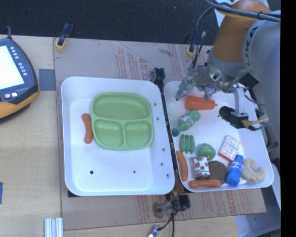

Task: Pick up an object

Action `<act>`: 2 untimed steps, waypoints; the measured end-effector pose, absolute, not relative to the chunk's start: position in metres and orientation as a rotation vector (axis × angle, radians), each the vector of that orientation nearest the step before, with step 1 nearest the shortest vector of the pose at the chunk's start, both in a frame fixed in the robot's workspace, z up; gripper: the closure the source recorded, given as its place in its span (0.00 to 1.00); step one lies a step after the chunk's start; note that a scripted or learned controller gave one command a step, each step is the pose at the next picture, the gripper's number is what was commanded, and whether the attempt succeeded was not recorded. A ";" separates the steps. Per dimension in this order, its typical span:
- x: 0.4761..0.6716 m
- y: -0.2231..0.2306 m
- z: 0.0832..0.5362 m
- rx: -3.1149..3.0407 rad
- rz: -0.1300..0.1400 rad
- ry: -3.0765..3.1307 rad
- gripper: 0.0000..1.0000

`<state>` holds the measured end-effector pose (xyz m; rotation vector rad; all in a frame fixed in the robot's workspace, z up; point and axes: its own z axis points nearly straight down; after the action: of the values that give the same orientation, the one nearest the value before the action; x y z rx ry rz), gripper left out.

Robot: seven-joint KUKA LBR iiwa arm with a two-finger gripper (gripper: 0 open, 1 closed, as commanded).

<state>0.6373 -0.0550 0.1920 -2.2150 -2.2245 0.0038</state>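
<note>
My gripper [195, 92] hangs over the far end of the right bin [264, 143], open, its fingers spread to either side. Just below it lies an orange carrot [200, 102], close to the fingertips but not between them. Toward the near side of the same bin are a green bottle [186, 122], a green pea pod [187, 143], a green round fruit [206, 150], a small can [202, 167] and a blue bottle [234, 171].
The left bin [74, 157] holds a green divided plate [122, 121] and a sausage [88, 128]. The right bin also has two sausages [181, 165], a brown cookie [219, 170], a croissant [253, 171] and a red-white packet [229, 147]. A tablet [7, 73] lies far left.
</note>
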 end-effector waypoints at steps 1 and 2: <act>0.657 -0.105 0.108 -2.223 -0.002 -2.231 0.00; 0.656 -0.105 0.119 -2.211 0.007 -2.227 1.00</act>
<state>0.6563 -0.1054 0.1194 -2.2114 -2.2268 0.0070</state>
